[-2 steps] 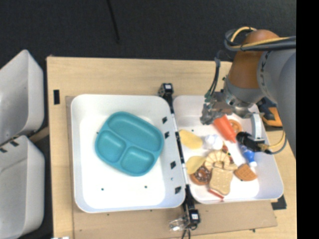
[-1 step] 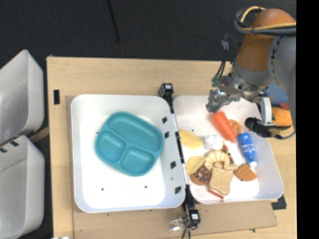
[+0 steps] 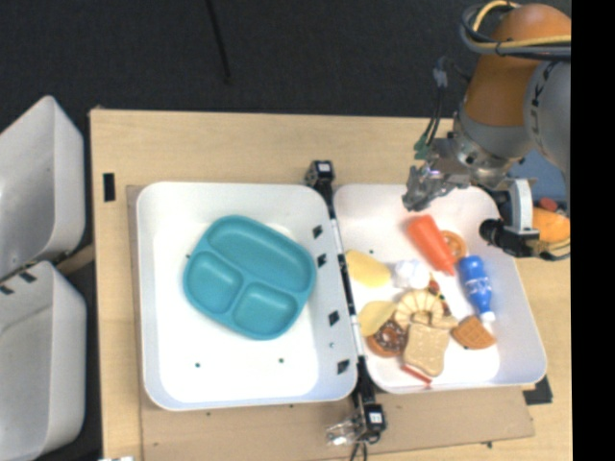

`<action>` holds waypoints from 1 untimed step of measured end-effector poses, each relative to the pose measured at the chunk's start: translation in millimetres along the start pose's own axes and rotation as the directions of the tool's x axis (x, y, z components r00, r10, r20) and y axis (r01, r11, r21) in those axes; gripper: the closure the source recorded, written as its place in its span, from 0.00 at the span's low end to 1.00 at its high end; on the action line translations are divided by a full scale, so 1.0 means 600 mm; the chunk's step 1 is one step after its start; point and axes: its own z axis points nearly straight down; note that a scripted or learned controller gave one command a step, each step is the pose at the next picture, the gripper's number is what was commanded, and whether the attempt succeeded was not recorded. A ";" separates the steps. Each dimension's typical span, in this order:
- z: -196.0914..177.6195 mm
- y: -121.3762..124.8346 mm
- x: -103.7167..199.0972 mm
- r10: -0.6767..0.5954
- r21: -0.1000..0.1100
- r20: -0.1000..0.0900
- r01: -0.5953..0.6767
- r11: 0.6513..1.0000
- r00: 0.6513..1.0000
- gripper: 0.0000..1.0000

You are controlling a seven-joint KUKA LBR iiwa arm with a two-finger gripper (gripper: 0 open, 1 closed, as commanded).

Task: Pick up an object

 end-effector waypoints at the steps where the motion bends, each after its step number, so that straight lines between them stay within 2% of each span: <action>1: 0.018 -0.075 0.046 -0.001 0.004 0.000 0.001 1.000 1.000 1.00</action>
